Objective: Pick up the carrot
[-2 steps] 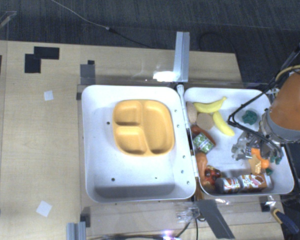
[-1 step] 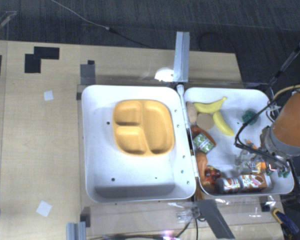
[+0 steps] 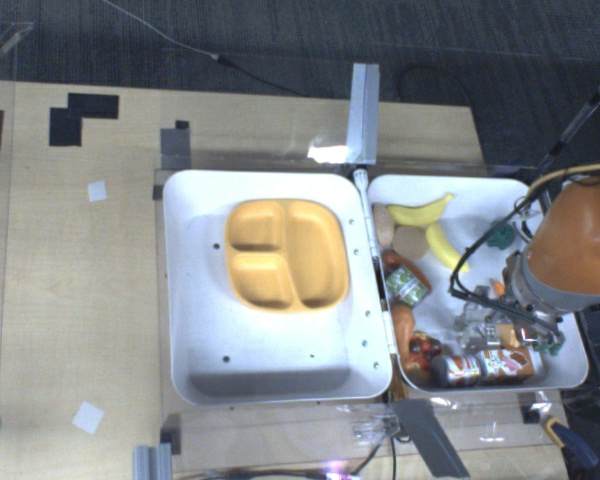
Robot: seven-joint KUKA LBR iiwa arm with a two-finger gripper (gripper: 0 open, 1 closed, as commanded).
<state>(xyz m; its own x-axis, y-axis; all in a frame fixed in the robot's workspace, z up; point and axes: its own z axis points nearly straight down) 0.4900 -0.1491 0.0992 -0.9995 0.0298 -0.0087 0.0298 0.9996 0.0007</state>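
Right bin: carrot lengthwise near-to-far; gripper opening indiscernible.

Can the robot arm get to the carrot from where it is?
Probably yes, but it looks tight. The carrot lies against the right bin's left wall, with a bottle just above it and other toys crowding below. The gripper is down in the same bin, to the carrot's right.

Your light wooden table carries two shallow white bins side by side: the right bin sits directly under the end effector, the left bin lies well beyond it.
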